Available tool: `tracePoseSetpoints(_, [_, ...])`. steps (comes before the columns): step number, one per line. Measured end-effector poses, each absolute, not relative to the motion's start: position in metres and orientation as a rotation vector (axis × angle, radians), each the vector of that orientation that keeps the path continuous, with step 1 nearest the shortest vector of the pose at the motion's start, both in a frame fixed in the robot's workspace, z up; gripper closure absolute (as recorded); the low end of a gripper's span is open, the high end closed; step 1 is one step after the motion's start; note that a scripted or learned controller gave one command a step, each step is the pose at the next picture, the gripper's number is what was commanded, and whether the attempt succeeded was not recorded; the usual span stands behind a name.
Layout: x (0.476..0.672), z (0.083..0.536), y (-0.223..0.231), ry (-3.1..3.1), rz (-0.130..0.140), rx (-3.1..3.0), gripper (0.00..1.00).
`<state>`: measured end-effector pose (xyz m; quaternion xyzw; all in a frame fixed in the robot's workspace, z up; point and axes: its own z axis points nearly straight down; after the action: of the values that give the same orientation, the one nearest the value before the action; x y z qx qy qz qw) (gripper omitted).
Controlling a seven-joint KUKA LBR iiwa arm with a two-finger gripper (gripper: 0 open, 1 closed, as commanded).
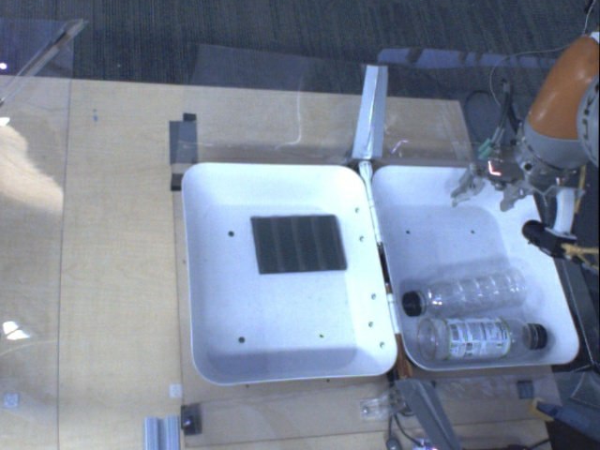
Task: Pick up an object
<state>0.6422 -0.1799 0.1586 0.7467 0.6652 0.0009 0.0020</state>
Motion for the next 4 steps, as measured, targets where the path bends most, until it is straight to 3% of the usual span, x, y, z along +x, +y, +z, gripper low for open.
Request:
tracePoseSetpoints(1, [0.582, 0.089, -0.125, 2.419, 0.011, 1.989, 0.0])
tracePoseSetpoints(2, [0.523, 0.089, -0.184, 2.481, 0.009, 1.898, 0.0])
tracePoseSetpoints(3, [0.495, 0.09, -0.115, 2.621, 0.015, 1.692, 0.0])
tracePoseSetpoints(4, [0.573, 0.089, -0.111, 2.531, 0.014, 1.834, 0.0])
